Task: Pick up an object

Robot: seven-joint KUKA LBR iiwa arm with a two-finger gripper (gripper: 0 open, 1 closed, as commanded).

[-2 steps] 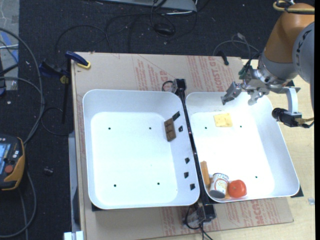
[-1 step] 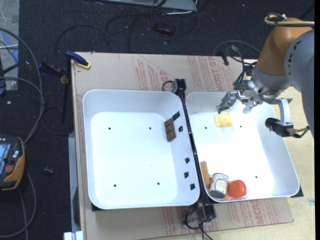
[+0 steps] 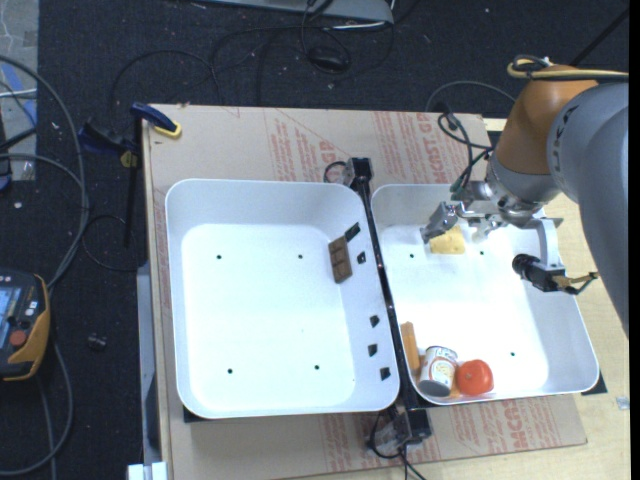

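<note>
The pale yellow, wedge-shaped block (image 3: 448, 243) lies at twelve o'clock in the right white bin (image 3: 560, 353), touching the grey two-finger gripper (image 3: 447, 225). Whether it is gripped, I cannot tell. It looks light, perhaps soft; hold its flat sides.

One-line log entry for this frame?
arm: over right bin | pincer: at yellow block, grasp unclear | bin's near corner: can, tomato | left bin: brown piece

red print runs across the tabletop (image 3: 420, 138) board, upside down and too broken to read; no other text is legible.
</note>
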